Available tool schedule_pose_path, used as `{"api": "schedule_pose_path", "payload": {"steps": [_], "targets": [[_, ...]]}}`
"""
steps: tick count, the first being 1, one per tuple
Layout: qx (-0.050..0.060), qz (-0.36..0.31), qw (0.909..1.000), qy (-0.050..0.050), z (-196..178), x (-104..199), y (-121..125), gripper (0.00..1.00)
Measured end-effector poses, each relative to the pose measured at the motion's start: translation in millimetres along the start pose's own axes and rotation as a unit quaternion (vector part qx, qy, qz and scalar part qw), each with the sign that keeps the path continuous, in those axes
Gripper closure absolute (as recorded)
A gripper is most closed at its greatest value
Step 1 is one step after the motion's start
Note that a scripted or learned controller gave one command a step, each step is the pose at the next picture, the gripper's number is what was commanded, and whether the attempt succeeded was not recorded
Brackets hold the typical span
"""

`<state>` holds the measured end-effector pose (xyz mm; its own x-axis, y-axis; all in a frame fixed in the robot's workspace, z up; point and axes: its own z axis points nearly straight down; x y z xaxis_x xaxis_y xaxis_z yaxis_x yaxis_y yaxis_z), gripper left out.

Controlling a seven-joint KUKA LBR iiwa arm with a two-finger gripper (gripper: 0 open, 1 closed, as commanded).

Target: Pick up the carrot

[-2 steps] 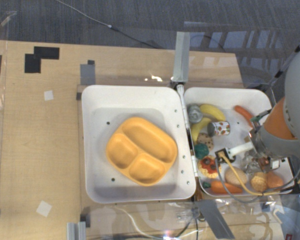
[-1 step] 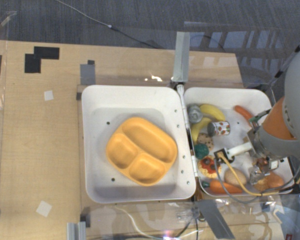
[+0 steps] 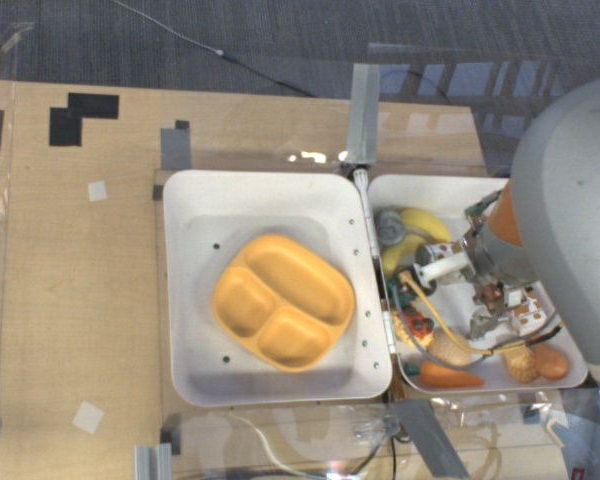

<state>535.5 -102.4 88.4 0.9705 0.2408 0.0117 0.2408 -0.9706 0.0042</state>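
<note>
A: Camera view, looking down on both bins, and the grey arm (image 3: pixel 570 218) comes in big from the right, its orange band (image 3: pixel 507 218) just showing above the wrist, reaching out over the right bin (image 3: pixel 435 185).

B: The gripper (image 3: pixel 483 318) sits low among the clutter in the middle of that bin, pointing down into it. Can you call the fingers?

A: No, I cannot tell whether they are open or closed; cables and small parts crowd the view there.

B: And the carrot (image 3: pixel 450 375)?

A: Lying flat along the near edge of the right bin, orange, tip pointing right, apart from the gripper. Nothing is between the fingers that I can see.

B: A banana (image 3: pixel 423 224) at the far side, something round and brown, possibly a potato (image 3: pixel 522 365), near the carrot. The left bin (image 3: pixel 270 190) holds a yellow divided plate (image 3: pixel 283 300).

A: No readable labels or writing anywhere.
</note>
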Motion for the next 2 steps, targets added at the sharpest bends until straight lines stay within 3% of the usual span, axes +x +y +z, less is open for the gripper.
{"api": "schedule_pose_path", "payload": {"steps": [1, 2], "targets": [[0.0, -0.023, 0.9997, -0.002, -66.9, 52.9, 51.9, 0.0], [0.001, -0.034, 0.9994, -0.003, 2.5, 93.6, 56.3, 0.0]]}}
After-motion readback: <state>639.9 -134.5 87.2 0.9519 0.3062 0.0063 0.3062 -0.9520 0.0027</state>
